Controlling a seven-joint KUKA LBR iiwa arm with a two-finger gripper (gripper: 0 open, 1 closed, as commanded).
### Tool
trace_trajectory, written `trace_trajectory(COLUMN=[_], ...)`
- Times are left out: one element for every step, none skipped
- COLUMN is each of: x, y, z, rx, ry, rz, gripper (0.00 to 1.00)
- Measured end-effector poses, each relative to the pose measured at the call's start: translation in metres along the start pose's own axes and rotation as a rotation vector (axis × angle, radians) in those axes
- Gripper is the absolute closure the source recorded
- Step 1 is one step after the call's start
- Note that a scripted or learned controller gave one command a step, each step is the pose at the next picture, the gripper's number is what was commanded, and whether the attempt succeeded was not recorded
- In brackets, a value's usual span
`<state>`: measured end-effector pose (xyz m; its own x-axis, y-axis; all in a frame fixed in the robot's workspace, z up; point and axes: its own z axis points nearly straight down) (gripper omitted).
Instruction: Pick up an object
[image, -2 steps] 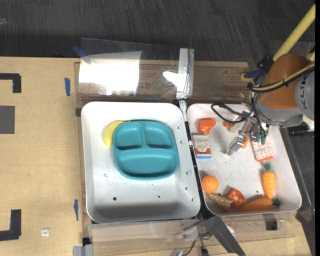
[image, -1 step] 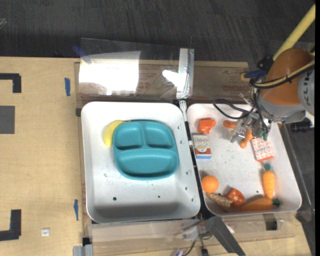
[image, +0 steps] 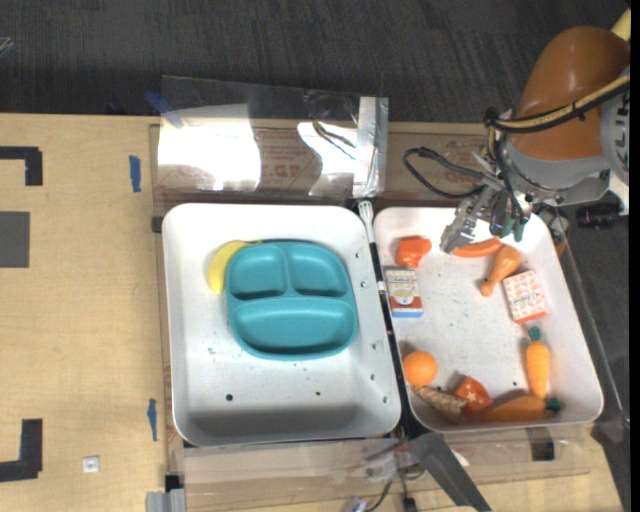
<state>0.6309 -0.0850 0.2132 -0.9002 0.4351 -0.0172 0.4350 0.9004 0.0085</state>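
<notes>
Although the gripper (image: 462, 232) is blurred, so its opening cannot be determined, it sits at the right bin's (image: 578, 330) top edge, just beside a red pepper (image: 478, 247).

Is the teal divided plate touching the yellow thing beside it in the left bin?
Touching: the camera view shows the teal divided plate overlapping the yellow thing, no gap between them.

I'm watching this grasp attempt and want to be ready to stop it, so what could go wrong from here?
1. The gripper hovers at the right bin's far edge, where the thin orange piece and the drumstick-shaped toy lie touching. It might nudge both and grasp neither.
2. That piece lies low and flat, so the grasp could slip off it.
3. Working this near the bin's rim, the gripper might catch on it.
</notes>
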Motion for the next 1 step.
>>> trace_trajectory(x=[-0.0038], y=[-0.0763], z=[0.0969], rx=[0.011], ry=[0.022], rz=[-0.076], gripper=[1.00])
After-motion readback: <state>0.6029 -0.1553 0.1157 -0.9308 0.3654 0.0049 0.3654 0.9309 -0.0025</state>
